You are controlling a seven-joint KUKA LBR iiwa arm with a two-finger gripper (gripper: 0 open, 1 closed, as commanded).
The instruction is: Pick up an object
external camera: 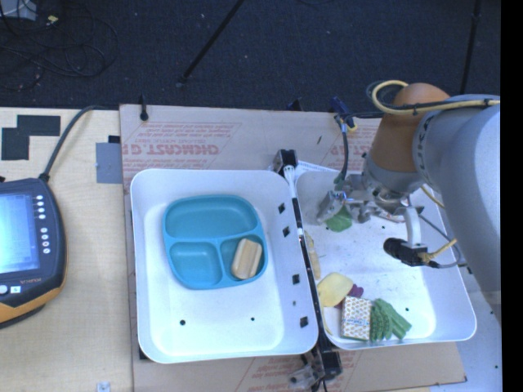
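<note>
Green obj (340,220) touching claw (343,207), right bin (458,321) upper-left

Two white bins (214,345) are seen, with one blue plate (214,240) and one tan sponge (247,258) counted in the left one. In the right bin, one yellow thing (334,288), one checked packet (355,318) and two green things (388,320) are counted.

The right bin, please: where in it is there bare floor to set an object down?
Bare floor lies mid-bin in the right bin, between the hand and the front row. The front edge is crowded: yellow piece, patterned packet, green toy.
</note>
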